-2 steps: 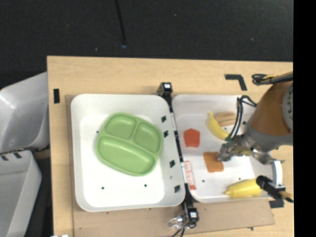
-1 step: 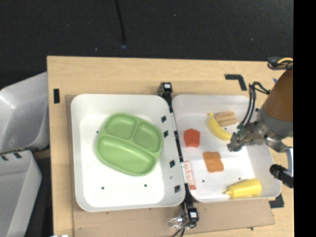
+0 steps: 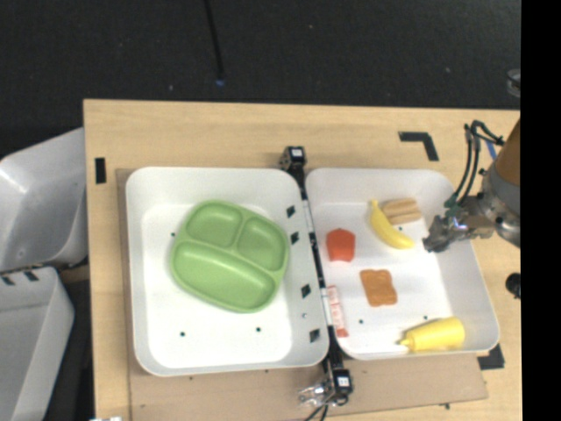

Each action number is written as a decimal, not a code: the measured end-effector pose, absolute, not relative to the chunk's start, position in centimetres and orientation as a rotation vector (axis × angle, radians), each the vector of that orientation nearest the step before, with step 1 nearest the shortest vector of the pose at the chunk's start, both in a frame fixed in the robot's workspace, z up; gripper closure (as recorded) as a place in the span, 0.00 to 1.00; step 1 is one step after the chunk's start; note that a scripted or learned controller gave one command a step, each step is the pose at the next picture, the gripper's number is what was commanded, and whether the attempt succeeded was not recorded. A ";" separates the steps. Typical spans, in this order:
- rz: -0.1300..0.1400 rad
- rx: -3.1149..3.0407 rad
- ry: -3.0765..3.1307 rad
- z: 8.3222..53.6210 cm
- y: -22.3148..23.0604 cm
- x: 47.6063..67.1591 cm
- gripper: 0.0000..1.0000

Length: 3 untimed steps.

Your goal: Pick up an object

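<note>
Over the right bin's far right side: gripper [image 3: 441, 235], hanging just right of the banana; whether it is open or closed cannot be told.
Right bin [image 3: 463, 270]: banana [image 3: 388, 225], long axis slanting from upper left to lower right; tan block [image 3: 402, 209] touching its upper side; red block [image 3: 341, 245]; orange slab [image 3: 379, 288]; yellow bottle [image 3: 432, 335] lying near the front rim, its tip pointing left.
Left bin [image 3: 153, 323]: green divided plate [image 3: 230, 254].

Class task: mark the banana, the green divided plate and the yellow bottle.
banana [image 3: 388, 227], camera view, middle of its curve.
green divided plate [image 3: 230, 254], camera view, central ridge.
yellow bottle [image 3: 436, 333], camera view, its body.
</note>
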State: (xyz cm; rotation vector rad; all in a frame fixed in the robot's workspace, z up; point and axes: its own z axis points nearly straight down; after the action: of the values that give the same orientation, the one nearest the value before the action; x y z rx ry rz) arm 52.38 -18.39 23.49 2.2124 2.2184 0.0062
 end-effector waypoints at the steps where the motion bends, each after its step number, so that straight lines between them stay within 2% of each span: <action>1: 0.002 2.216 2.224 24.3 -18.5 52.5 1.00; 2: 0.001 2.215 2.227 23.5 -13.9 52.4 1.00; 3: 0.003 2.213 2.230 24.6 -9.0 52.0 1.00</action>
State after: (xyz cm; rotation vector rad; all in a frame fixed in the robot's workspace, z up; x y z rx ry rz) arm 51.98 -9.04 24.55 2.2133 2.2301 0.0035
